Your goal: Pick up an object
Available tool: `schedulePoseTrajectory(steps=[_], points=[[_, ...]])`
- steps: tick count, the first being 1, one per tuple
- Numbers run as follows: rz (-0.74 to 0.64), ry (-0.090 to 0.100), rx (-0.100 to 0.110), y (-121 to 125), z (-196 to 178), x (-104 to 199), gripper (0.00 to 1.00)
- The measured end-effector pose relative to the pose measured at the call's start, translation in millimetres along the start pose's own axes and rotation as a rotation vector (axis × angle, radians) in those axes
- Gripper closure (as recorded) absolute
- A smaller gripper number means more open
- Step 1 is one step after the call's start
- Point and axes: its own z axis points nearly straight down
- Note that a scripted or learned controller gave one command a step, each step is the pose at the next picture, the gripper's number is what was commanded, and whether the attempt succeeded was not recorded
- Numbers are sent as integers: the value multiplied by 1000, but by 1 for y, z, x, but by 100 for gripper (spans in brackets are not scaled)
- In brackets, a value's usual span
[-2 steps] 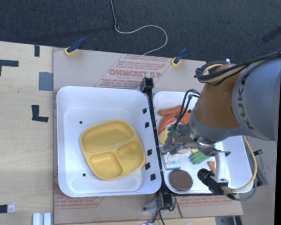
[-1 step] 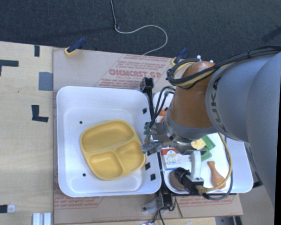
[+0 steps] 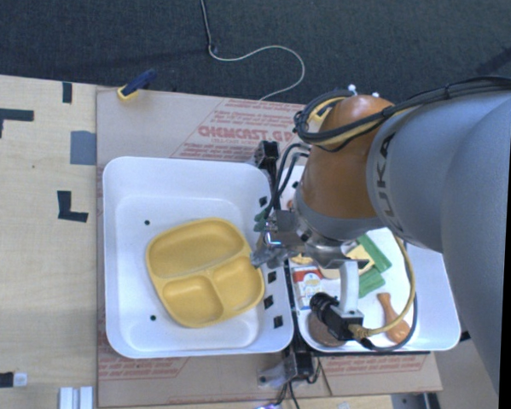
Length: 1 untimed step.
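Landmark = left bin (image 3: 117,235).

Nearest the camera, past the left bin's bottom edge: a cable clump (image 3: 285,376) on the cardboard (image 3: 234,130), under the seam between the bins.

Counts: 2 white bins, 1 yellow tray (image 3: 202,272), 1 arm (image 3: 427,183), 1 gripper (image 3: 266,243).

Tray: three compartments, lies flat in the left bin, tilted, right of its centre. Its right corner sits close to the bin's right wall. Bare white floor to the tray's left and above it; narrower strip below it.

Gripper: over the left bin's right rim, just beside the tray's right edge. Can't tell how the jaws stand, and nothing visible between the fingers.

Right bin (image 3: 441,329), touching the left bin's right side: mostly covered by the arm. Showing in it: 1 green block (image 3: 374,264), 1 orange-brown piece (image 3: 390,318), 1 printed card (image 3: 307,279). Little open room visible there.

Far side, beyond the left bin's top edge: cardboard with red print, 1 white cord (image 3: 246,53) looping on dark carpet, 1 yellow-blue clip (image 3: 135,84) at the cardboard's top left corner.
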Motion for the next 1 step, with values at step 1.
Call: schedulePoseTrajectory(steps=[1], points=[[2,-1,2,-6,17,6,100]])
